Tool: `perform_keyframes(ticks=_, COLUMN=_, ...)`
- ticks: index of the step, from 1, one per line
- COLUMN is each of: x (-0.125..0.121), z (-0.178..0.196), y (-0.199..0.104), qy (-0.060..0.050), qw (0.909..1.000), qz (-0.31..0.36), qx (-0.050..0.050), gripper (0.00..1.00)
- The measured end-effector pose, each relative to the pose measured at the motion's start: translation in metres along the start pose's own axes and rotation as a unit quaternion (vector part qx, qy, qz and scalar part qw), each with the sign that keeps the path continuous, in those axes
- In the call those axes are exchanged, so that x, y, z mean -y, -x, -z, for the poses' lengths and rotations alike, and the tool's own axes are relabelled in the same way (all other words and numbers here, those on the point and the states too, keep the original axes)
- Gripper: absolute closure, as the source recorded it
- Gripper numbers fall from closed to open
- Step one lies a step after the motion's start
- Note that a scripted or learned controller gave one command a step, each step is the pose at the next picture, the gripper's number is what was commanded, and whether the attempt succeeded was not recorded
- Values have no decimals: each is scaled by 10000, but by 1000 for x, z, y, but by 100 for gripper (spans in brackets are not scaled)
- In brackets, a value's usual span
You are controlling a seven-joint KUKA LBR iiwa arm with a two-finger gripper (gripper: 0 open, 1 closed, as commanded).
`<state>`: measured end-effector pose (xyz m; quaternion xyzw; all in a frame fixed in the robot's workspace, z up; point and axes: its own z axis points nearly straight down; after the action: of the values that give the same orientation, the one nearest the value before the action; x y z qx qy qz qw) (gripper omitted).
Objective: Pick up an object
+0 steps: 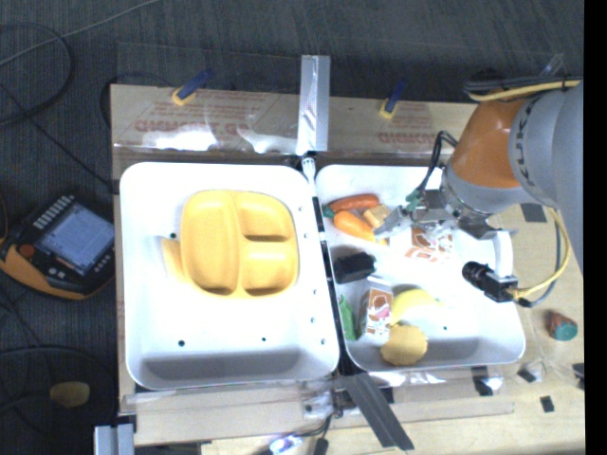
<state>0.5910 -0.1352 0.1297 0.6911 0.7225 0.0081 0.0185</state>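
Handheld pendant (59, 245) left of bench (531, 368)

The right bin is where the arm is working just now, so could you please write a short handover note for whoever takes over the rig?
Gripper: low over the back of the right bin, beside the two carrots; nothing visibly held.
Also in that bin: black block, banana, small carton, potato-like piece.
Left bin: yellow divided tray.
Done: nothing lifted.
Left: grasp one object and raise it.

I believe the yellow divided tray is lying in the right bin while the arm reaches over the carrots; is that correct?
Not quite: the camera view shows the yellow divided tray lying in the left bin, not the right one. The rest holds, since the arm reaches over the carrots in the right bin.
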Motion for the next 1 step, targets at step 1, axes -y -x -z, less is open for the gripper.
perform_keyframes(ticks=1, x=-12, z=-13, y=29, qy=30, qw=10000, qz=65, qx=11, gripper=0)
